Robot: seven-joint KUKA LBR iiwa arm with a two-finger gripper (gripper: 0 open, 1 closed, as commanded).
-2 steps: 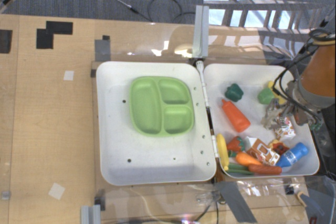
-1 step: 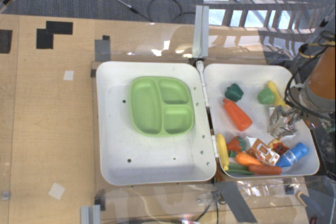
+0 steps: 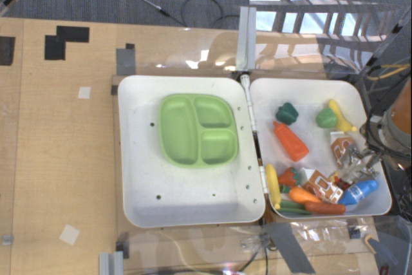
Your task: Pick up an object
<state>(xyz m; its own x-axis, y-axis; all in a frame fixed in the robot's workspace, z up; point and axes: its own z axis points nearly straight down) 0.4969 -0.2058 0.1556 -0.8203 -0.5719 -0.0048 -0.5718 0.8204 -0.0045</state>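
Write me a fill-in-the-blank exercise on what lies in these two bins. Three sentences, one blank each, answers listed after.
1. The green divided plate lies in the ____ bin.
2. The orange bottle lies in the bin on the ____.
3. The gripper hangs over the right bin, just above a bottle coloured ____.

Missing words: left; right; blue

Robotics lab — bench, twin white bins
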